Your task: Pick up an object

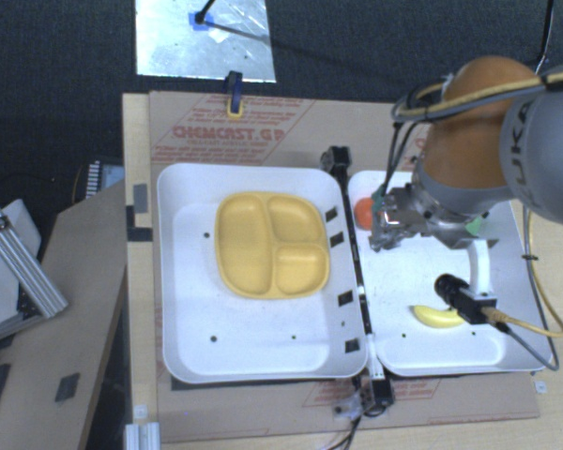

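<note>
My gripper hangs low over the far left part of the right bin, under the grey arm with its orange band. A small orange-red round object lies just to the gripper's left, close against it; whether they touch I cannot tell. Near the front of the same bin rests a yellow banana. A bit of a green object peeks out from beneath the arm on the right.
The left bin holds a yellow divided plate in its middle. A black divider with clips runs between the two bins. Brown cardboard lies under both bins.
</note>
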Tool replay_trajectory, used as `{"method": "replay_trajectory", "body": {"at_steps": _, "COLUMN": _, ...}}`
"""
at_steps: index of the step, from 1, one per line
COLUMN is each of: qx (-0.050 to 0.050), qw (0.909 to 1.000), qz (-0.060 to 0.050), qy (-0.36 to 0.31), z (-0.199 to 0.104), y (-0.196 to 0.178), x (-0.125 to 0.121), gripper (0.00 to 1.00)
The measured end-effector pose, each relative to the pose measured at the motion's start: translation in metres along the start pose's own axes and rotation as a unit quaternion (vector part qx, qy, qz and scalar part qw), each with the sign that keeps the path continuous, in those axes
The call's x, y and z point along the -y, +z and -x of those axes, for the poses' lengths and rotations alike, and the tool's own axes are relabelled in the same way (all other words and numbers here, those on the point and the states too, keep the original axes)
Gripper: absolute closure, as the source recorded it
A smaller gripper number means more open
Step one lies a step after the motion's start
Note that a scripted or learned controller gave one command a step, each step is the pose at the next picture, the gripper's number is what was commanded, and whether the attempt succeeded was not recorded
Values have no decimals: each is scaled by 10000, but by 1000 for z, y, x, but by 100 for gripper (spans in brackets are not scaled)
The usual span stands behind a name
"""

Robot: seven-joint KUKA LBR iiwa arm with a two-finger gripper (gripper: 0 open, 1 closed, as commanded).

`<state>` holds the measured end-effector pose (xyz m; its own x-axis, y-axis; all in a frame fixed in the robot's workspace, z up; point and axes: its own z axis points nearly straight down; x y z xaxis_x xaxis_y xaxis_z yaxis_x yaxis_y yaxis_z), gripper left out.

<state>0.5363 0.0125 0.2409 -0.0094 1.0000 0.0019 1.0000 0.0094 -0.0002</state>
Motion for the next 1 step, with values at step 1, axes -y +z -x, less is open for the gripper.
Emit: {"method": "replay_trajectory", "body": {"at_steps": 1, "qx": -1, "qw": 10000, "qz": 1, "qy": -6, "z": -54, "y": -5, "x": 17, "gripper": 100}}
